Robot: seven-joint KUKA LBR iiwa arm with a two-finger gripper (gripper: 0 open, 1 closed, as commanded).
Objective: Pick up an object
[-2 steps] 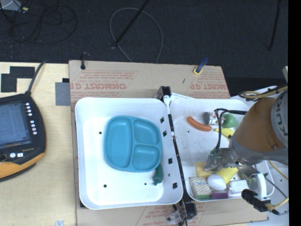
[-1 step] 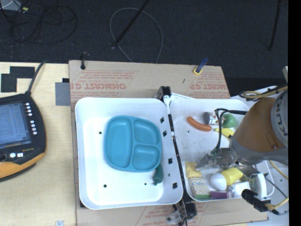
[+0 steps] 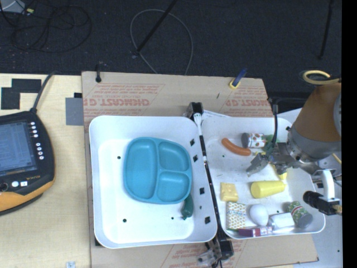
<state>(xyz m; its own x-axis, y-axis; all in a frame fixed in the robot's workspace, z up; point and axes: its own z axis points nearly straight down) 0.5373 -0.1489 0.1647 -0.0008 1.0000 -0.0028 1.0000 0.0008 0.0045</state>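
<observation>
Two white bins: left bin (image 3: 106,149), right bin (image 3: 223,128).

Left bin, two items: one blue divided plate (image 3: 157,170) at centre, one dark green piece (image 3: 188,206) at its 5 o'clock.

Right bin, eight items counted:
- one orange sausage (image 3: 236,147), 11 o'clock
- one small printed can (image 3: 256,140), 12 o'clock
- one yellow cylinder (image 3: 267,189), centre
- one yellow block (image 3: 228,192), 8 o'clock
- one patterned box (image 3: 236,215), 7 o'clock
- one white egg shape (image 3: 258,212), 6 o'clock
- one tube (image 3: 262,231), 6 o'clock
- one patterned can (image 3: 298,212), 4 o'clock

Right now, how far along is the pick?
Done: the arm has reached into the right bin. In hand: nothing seen; the gripper sits low between the hot dog and yellow cup. Left: grasp and lift.
</observation>
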